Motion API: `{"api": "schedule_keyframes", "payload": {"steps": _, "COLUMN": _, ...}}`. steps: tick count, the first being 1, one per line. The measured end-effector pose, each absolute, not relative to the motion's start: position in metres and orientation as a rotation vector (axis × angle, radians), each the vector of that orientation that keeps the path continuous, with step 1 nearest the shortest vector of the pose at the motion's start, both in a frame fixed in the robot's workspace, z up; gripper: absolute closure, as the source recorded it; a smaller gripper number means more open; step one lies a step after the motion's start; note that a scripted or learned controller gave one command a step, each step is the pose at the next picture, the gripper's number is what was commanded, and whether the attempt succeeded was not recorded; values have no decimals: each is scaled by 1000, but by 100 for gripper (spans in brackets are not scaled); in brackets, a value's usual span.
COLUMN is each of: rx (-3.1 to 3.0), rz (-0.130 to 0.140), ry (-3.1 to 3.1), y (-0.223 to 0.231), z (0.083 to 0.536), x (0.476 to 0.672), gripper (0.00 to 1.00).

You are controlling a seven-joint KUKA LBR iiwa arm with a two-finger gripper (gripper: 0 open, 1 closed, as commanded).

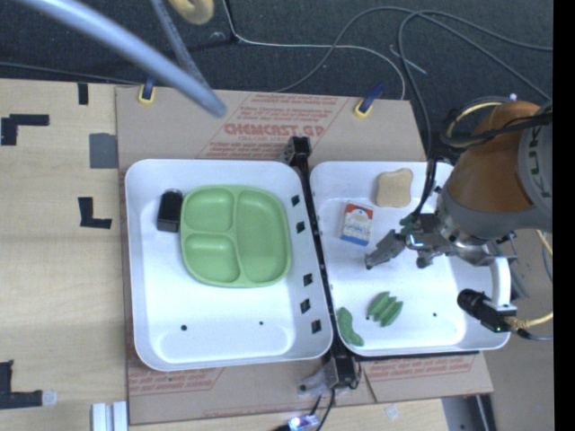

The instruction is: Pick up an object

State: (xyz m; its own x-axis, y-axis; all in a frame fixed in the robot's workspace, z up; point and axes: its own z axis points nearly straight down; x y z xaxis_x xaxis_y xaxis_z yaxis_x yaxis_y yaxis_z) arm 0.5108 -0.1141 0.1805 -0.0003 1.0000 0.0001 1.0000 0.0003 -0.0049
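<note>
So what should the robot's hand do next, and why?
Probably drop a little lower and toward the green pea pods. The hand hangs over the right bin with nothing seen between its fingers, and the pods lie just below it in the picture, with bare floor around them. The small carton is also close.

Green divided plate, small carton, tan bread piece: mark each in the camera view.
Green divided plate (237, 237), camera view, on the ridge where its compartments meet.
Small carton (357, 223), camera view, middle of its printed top face.
Tan bread piece (393, 188), camera view, centre of its upper surface.
</note>
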Motion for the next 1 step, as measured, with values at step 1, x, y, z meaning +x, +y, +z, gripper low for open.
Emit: {"api": "schedule_keyframes", "payload": {"steps": 1, "rx": -2218, "rz": 7, "ry": -2217, "y": -122, "z": 120, "x": 509, "gripper": 0}}
